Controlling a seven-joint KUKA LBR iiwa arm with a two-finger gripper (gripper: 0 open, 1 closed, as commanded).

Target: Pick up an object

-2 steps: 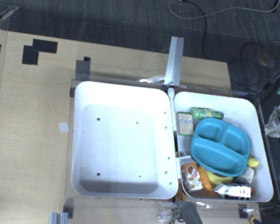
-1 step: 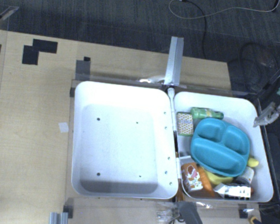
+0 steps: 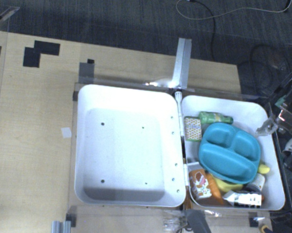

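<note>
Single fixed camera above bench (image 3: pixel 27 143), angled down, far enough back to take in left bin (image 3: pixel 125 147), right bin (image 3: pixel 276 165), floor beyond.

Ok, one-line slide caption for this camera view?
Right bin crowded with a blue divided plate, green bottle and packets; left bin alongside.

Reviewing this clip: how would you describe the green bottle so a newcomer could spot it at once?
Look in the right-hand bin, the one packed with items. At its far edge, just above the blue divided plate, the green bottle lies on its side. It is the only green item there.
</note>
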